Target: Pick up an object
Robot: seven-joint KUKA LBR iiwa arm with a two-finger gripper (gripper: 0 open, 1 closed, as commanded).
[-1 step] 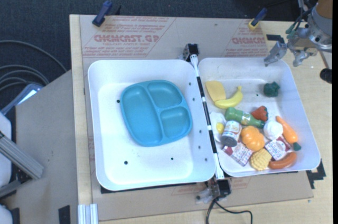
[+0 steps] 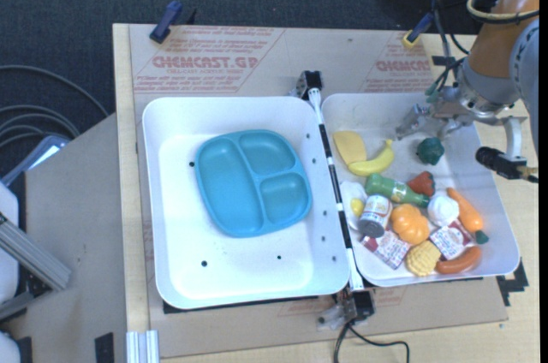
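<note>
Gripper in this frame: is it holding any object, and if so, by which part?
Nothing is held. The gripper hangs above the right bin, jaws spread, with nothing between them; the green object lies beside it.

— What's lying in the right bin (image 2: pixel 505 220)?
— A heap of toy food: a yellow banana (image 2: pixel 374 161) near the bin's middle, a green bottle (image 2: pixel 396 189) on its side just below it, a small can (image 2: pixel 373 215), an orange (image 2: pixel 409 223) and a carrot (image 2: pixel 465 210).
— Anything apart from the heap?
— A dark green lump (image 2: pixel 430 150), alone towards the far wall.
</note>
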